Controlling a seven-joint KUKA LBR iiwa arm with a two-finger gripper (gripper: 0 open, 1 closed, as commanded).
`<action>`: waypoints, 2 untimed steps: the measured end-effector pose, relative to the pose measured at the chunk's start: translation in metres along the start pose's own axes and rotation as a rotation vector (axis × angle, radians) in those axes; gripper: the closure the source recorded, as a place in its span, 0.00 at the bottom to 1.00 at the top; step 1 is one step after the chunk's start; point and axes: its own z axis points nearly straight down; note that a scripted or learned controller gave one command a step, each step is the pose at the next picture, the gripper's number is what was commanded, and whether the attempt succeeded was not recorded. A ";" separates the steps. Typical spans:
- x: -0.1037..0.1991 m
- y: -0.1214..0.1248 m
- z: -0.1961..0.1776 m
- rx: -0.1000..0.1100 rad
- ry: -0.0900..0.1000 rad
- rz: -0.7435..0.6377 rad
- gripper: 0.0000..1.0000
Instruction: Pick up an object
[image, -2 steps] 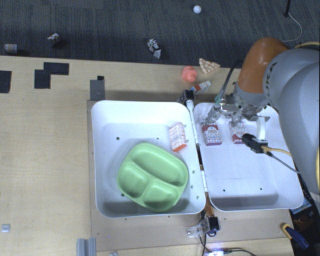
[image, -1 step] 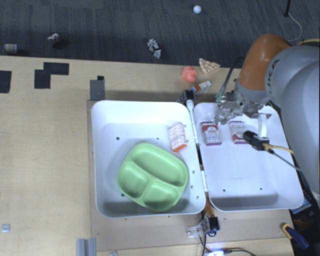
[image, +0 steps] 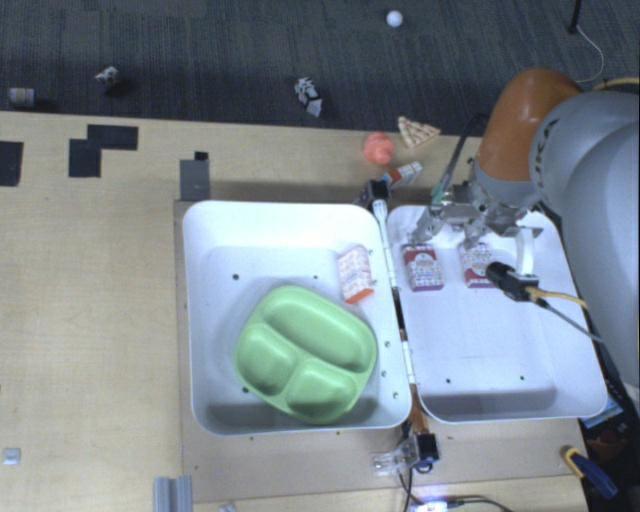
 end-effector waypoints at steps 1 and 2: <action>-0.010 -0.030 0.025 -0.015 0.001 0.005 0.00; -0.008 -0.028 0.012 -0.021 0.004 0.004 1.00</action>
